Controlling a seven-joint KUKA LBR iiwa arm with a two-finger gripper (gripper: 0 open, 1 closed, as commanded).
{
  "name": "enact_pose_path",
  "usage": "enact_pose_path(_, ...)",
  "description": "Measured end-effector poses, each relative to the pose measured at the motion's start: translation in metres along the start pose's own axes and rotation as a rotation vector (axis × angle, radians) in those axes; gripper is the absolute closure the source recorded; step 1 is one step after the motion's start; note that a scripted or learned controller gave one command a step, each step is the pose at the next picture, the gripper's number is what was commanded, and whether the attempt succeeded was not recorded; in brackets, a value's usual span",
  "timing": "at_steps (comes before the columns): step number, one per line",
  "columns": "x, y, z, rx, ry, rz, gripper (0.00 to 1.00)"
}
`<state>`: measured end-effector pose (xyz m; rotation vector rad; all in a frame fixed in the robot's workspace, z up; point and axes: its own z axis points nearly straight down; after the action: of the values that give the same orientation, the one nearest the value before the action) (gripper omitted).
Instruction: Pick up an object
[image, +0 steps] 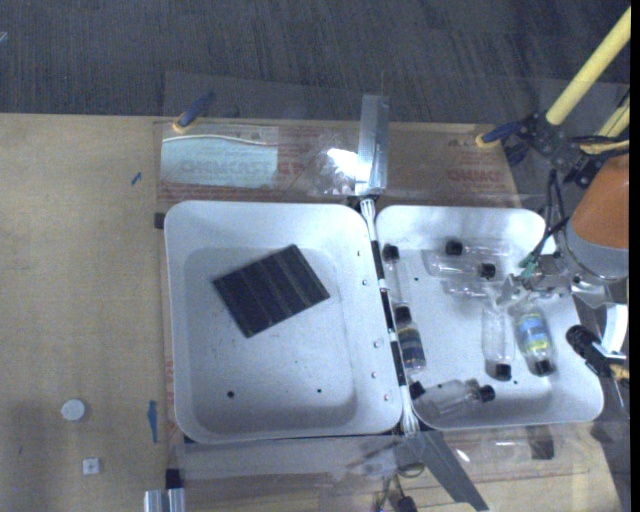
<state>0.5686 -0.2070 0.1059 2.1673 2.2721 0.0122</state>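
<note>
Over the right bin (560, 225) (bottles inside), the arm's hand (528, 272) hangs low; grip state unreadable.

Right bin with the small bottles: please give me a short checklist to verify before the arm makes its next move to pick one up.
1. Targets present: several clear bottles lie in the right bin: ok.
2. Gripper over that bin: ok.
3. Bottle between fingers: none seen: not ok.
4. Finger opening: cannot tell.
5. Bottles spaced apart: upper ones overlap: not ok.
6. Dark ribbed pad lies in left bin, away from the gripper: ok.
</note>
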Motion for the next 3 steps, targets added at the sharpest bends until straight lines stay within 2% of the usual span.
enact_pose_path(1,0.003,0.001,0.000,0.002,0.005,-0.003,0.00)
enact_pose_path(2,0.003,-0.034,0.015,-0.008,0.016,0.002,0.00)
enact_pose_path(3,0.004,-0.062,0.015,-0.010,0.016,0.014,0.00)
